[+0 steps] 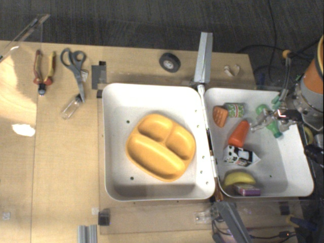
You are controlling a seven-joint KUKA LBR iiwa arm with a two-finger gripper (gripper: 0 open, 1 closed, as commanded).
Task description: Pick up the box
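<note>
Hovering above right bin's far edge, jaws state unclear; small black-and-white printed box lies ungrasped, near orange cone.

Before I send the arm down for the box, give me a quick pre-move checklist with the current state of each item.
1. Target located: the small black-and-white printed box lies in the right white bin. Ok.
2. Gripper position: the two-finger gripper sits over the bin's upper right, well off the box. Not ok.
3. Finger opening: cannot tell.
4. Nothing held: cannot tell; a green object lies right at the gripper.
5. Clearance around box: the orange cone-shaped toy touches or nearly touches its upper edge. Not ok.
6. Lower side: the yellow banana and the pink block lie just below the box, apart from it. Ok.
</note>
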